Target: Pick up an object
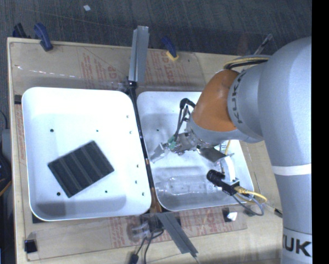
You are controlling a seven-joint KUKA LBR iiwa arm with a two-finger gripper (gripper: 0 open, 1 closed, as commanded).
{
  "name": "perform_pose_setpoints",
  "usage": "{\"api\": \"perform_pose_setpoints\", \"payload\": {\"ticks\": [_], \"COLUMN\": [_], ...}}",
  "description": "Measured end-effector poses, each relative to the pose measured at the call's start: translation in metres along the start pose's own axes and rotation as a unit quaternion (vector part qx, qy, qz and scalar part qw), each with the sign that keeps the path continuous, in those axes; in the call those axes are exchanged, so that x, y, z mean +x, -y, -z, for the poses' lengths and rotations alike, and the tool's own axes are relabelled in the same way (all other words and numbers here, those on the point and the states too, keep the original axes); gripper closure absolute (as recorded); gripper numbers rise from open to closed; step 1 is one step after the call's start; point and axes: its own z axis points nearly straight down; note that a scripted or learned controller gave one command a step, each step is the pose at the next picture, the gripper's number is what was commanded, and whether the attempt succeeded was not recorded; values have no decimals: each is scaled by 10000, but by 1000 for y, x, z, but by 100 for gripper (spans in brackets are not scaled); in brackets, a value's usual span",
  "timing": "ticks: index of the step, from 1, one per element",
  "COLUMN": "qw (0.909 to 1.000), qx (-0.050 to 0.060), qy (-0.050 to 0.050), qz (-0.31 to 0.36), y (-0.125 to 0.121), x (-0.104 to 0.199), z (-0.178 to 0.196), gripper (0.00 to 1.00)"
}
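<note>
Inside the right bin (pixel 153 111), the gripper (pixel 178 144) is lowered close to the floor, under the arm's orange band (pixel 216 106). Its opening cannot be told; the wrist and cabling mask it. A clear plastic object (pixel 180 185) lies nearer the bin's front wall. In the left bin (pixel 71 95), a dark ribbed panel (pixel 81 168) lies flat, well apart from the gripper.

dark ribbed rectangular slab (pixel 81 168), flat and askew, on the floor of the left bin (pixel 38 100)
</note>
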Motion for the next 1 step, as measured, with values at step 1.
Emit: {"api": "perform_pose_setpoints", "payload": {"ticks": [1], "qw": [9966], "qx": [-10], "qy": [1], "qz": [-828], "y": [51], "x": [-28], "z": [47], "gripper": [0]}}
